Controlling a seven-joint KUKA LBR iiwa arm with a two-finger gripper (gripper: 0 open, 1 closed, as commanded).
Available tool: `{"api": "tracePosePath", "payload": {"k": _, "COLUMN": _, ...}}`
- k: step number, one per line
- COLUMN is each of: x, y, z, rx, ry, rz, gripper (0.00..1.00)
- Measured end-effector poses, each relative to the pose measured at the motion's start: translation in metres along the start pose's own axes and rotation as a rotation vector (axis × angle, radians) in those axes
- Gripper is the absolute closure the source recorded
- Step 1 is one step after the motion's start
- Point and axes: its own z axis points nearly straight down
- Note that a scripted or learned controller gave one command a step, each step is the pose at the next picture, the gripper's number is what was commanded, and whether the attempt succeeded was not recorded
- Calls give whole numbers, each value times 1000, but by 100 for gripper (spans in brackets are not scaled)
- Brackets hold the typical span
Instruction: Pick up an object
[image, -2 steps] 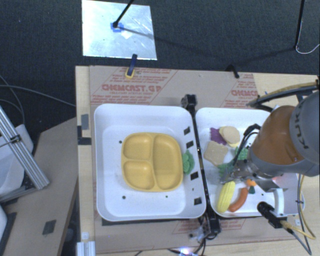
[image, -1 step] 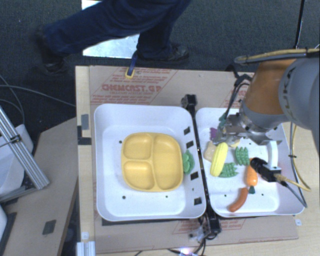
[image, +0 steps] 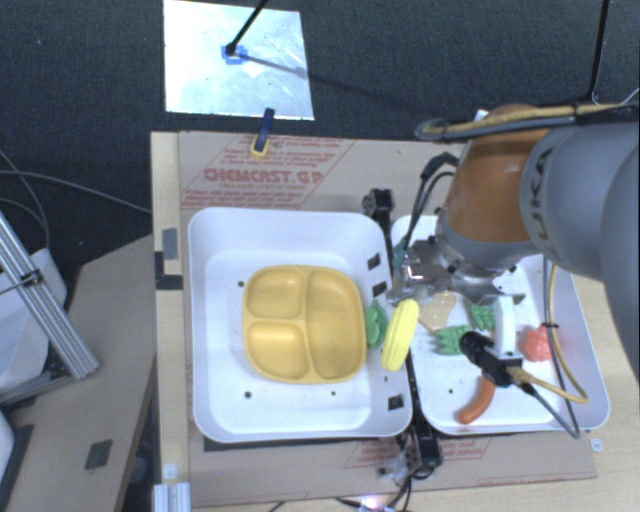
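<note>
The grey arm with its orange band (image: 495, 190) reaches from the right over the right bin (image: 590, 400). My gripper (image: 418, 285) hangs at that bin's left side, close to the wall between the bins. Just below it a yellow banana-shaped toy (image: 401, 335) lies across that wall. A beige piece (image: 437, 312) sits right beside the gripper. Further right lie a green toy (image: 452, 341), another green piece (image: 482, 316), a white stick (image: 506, 326) and a pink-red object (image: 537, 343). An orange sausage shape (image: 476, 403) rests near the front.
The left bin (image: 215, 400) holds a yellow divided plate (image: 303, 323). A small green object (image: 374, 325) lies against the left bin's right wall. Both bins rest on a cardboard sheet (image: 270, 170). A metal frame (image: 45, 310) stands at the far left.
</note>
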Motion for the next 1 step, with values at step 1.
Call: {"api": "tracePosePath", "payload": {"k": 1, "x": 62, "y": -33, "z": 27, "rx": 4, "ry": 0, "rz": 0, "gripper": 100}}
